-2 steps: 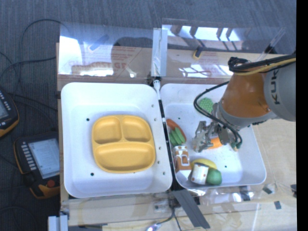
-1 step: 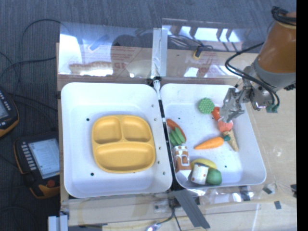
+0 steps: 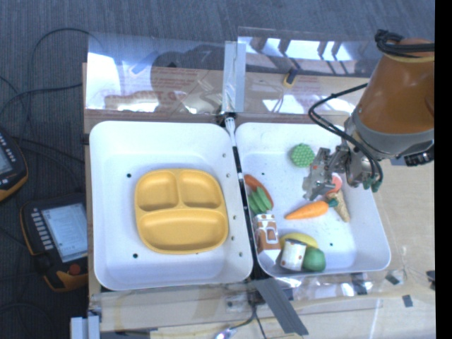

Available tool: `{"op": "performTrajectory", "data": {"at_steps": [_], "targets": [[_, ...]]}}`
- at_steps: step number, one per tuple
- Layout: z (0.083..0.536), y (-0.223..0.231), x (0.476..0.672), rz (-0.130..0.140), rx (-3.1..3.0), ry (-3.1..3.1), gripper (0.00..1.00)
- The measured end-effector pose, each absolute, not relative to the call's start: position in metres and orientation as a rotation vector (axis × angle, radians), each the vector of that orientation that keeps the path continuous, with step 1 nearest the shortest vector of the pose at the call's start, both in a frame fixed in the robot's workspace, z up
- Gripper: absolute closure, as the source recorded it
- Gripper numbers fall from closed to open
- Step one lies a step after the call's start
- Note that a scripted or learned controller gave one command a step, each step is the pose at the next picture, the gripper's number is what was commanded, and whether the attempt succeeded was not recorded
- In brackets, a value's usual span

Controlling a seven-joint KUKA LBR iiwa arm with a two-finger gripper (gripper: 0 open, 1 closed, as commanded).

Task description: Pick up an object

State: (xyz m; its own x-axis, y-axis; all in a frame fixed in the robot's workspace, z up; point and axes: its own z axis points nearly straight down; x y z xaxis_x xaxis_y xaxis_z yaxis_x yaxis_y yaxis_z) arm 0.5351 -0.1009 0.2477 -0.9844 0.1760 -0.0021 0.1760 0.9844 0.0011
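The right bin (image 3: 367, 256) holds several toy foods. An orange carrot (image 3: 306, 210) lies in its middle. A green round piece (image 3: 302, 155) sits near the far side. A green and orange vegetable (image 3: 257, 195) lies by the left wall. A small box (image 3: 266, 233), a can (image 3: 291, 255), a yellow banana (image 3: 300, 240) and a green ball (image 3: 314, 260) crowd the near side. My gripper (image 3: 323, 182) hangs low over the bin just above the carrot, beside a red and white piece (image 3: 335, 183) and a tan cone (image 3: 342, 207).
The left bin (image 3: 113, 147) holds a yellow divided tray (image 3: 182, 210). A clear plastic wall (image 3: 233, 69) stands behind both bins. Cables and a handheld device (image 3: 56, 232) lie on the floor at left. The arm's orange band (image 3: 399, 83) looms over the right bin's far right corner.
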Motion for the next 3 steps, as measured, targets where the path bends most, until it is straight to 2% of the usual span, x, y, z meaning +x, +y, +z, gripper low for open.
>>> {"op": "performTrajectory", "data": {"at_steps": [1, 2, 3], "targets": [[0.251, -0.022, 0.500, 0.001, 0.259, 3.130, 1.00], [0.305, -0.115, 0.561, -0.002, 0.226, 3.132, 1.00], [0.305, -0.115, 0.561, -0.002, 0.226, 3.132, 0.00]]}}
